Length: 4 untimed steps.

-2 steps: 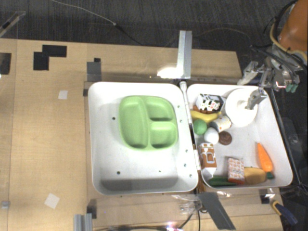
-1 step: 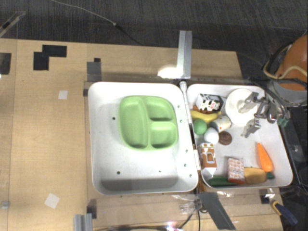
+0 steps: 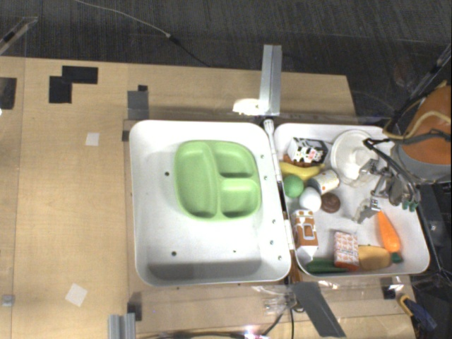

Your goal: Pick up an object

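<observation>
Over the right bin (image 3: 424,263) you've got the gripper (image 3: 372,202) hanging low, arm coming in from the right edge with its orange band (image 3: 431,136) above the wrist. I can't tell you the finger state, since the metal parts blur together from this angle. Nothing is visibly between them. Clutter is dense on that side: a white bowl (image 3: 351,154) just up-left of the gripper, a black-and-white cow-patterned toy (image 3: 308,150) at the bin's far-left corner, a banana (image 3: 300,169) below it, then a green ball (image 3: 293,187), a white cup (image 3: 325,182) lying on its side, a white egg (image 3: 309,201) and a brown ball (image 3: 330,203) packed close together. Lower down, you see a small orange-and-white carton (image 3: 306,230), a red patterned box (image 3: 346,249), a dark green stick-shaped item (image 3: 325,265) along the near wall and a tan bread-like piece (image 3: 374,258). The nearest pickable item is the carrot (image 3: 388,232), lying just below-right of the fingertips, slanted, close to them but apart as far as you can read it. The brown ball sits to the gripper's left with a clear gap. The left bin (image 3: 152,260) holds a green divided tray (image 3: 215,179) near its centre, well apart from the arm. Black cables (image 3: 399,115) loop above the wrist.
</observation>
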Tool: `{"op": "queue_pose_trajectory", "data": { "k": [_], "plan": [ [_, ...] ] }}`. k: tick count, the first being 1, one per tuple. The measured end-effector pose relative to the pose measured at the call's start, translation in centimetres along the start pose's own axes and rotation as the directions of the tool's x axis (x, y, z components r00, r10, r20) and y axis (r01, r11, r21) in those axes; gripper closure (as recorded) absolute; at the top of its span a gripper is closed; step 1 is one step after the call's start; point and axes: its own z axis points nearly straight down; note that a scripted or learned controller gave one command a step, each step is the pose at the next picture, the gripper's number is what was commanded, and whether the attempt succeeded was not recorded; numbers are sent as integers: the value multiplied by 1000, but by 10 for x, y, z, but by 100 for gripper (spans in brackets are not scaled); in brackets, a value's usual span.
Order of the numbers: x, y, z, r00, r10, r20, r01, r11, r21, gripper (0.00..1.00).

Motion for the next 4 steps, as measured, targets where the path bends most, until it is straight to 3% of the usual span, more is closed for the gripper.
{"op": "queue_pose_trajectory", "data": {
  "k": [2,3,4],
  "plan": [
    [51,-12,7,976,218,5,-218,976,-1,0],
    [45,-11,-8,977,212,25,-212,977,-2,100],
    [18,27,-119,976,218,4,-218,976,-2,100]
  ]
}}
